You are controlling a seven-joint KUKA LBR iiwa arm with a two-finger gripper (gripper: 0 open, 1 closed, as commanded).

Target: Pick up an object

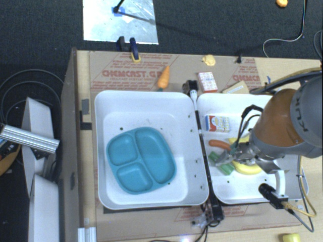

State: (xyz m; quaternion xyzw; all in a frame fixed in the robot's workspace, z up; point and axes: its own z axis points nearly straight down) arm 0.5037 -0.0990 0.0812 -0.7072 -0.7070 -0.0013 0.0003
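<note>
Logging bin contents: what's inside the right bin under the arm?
Right bin: small carton, orange-red sausage-like piece, green piece and banana beside the gripper. The arm covers the bin's right side.

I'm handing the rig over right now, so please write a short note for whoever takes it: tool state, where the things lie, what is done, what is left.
Tool: low in the right bin, among the items; whether it grips anything cannot be told from the camera view.
Right bin: small carton near the back, red-orange piece and green piece by the tool, yellow banana-like item under the wrist.
Left bin: blue divided plate.
On the bench behind the bins: toy carrot, small box.
Done: arm has reached the items. Left: confirm a grasp and lift.
</note>
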